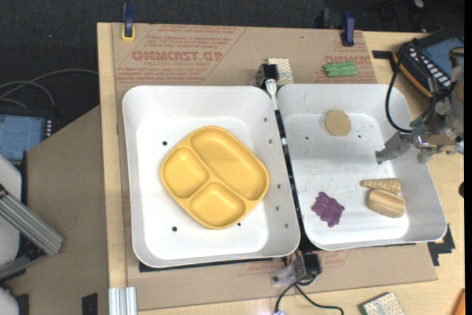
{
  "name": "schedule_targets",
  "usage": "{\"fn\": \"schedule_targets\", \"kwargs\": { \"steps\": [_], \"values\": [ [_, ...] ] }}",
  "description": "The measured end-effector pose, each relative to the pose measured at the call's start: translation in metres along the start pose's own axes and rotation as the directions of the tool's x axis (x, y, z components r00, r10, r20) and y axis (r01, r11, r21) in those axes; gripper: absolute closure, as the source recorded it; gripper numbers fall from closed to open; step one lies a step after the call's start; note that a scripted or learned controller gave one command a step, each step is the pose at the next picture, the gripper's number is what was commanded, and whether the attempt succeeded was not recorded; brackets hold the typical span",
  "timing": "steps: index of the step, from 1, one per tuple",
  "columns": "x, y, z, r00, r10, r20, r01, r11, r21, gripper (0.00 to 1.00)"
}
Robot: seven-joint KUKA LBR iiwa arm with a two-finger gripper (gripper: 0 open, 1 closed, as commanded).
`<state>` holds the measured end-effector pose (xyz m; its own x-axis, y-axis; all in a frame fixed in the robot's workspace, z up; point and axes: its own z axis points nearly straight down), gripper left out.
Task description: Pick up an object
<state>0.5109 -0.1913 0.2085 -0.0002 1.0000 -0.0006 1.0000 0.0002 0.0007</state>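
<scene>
Purple toy [327, 209] and bread pieces [386, 201] are still lying loose at five o'clock in the right bin [413, 232], waiting while the claw [391, 153], pinching nothing, is hanging at three o'clock, so picking is not done.

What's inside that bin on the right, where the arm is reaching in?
The right bin holds a round tan disc, a purple bunch-shaped toy, and two tan bread-like pieces lying together. The end effector hangs over its right side, so whatever lies beneath it is hidden.
</scene>
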Motion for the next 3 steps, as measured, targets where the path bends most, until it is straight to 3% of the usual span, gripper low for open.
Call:
{"fn": "schedule_targets", "kwargs": {
  "steps": [1, 2, 3],
  "values": [
    [-0.027, 0.014, 0.114, 1.000, -0.004, -0.003, 0.004, 1.000, 0.000, 0.00],
    [0.045, 0.054, 0.124, 1.000, -0.007, -0.001, 0.007, 1.000, -0.003, 0.00],
    [0.024, 0.127, 0.123, 1.000, -0.003, 0.003, 0.003, 1.000, -0.007, 0.00]
  ]
}}
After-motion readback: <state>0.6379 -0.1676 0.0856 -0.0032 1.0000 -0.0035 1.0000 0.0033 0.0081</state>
